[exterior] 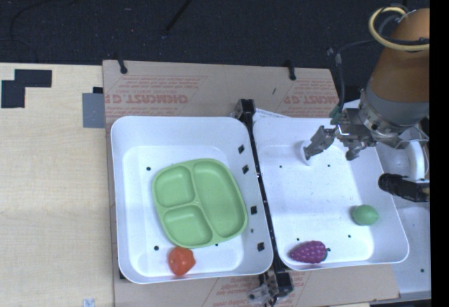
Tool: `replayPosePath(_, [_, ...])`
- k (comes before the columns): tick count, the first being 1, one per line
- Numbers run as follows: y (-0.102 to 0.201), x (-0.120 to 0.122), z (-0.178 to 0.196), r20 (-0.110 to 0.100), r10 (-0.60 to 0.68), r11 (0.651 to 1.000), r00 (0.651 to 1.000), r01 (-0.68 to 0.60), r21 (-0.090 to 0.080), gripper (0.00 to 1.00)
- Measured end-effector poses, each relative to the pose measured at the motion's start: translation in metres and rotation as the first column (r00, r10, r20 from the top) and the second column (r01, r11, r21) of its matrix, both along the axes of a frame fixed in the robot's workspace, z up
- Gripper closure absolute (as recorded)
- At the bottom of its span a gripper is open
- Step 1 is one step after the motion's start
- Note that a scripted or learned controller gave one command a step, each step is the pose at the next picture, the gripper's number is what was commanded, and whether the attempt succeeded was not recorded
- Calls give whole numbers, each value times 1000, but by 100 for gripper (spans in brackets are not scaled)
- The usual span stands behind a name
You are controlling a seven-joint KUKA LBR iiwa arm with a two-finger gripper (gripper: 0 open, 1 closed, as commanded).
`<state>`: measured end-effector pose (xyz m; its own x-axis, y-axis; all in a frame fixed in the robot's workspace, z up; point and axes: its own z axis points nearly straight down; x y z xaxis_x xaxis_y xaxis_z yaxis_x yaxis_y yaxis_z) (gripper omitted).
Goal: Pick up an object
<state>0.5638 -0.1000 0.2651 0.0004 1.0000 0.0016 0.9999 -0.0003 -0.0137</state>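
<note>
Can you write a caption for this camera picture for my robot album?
Robot gripper hovers over the right bin, with grapes and a green ball nearby.

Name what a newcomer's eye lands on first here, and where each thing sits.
A green divided plate fills the middle of the left bin, with a red object at its near edge. In the right bin, purple grapes and a green ball lie near the front, with the pincer above the far part.
</note>
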Motion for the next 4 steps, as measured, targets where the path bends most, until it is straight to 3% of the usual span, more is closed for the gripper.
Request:
replayPosePath(1, [0, 2, 6, 12, 2, 1000, 1000, -2, -2, 0])
replayPosePath(4, [14, 13, -139, 6, 0, 1000, 1000, 0, 0, 0])
